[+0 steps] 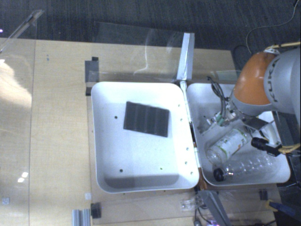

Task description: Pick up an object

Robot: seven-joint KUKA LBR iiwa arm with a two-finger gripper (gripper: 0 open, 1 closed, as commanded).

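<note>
A pale wooden bench [51, 140] stands on a dark carpeted floor [141, 6], with clear plastic panels [136, 51] rising along its far side. Two shallow white bins sit on it side by side. Taking the left bin [108, 173] as the landmark: a dark ribbed rectangular pad [146, 118] lies flat in its far half. The right bin [282, 173] touches it along a shared edge. In that right bin lie clear plastic bottles: one bottle [229, 144] with a pale label lies tilted, just right of the shared edge; another bottle [244, 167] with a black cap lies nearer the front rim. The arm [270, 81] hangs over the right bin, its gripper [221, 119] low just beyond the labelled bottle; whether it is open or closed I cannot tell.
</note>
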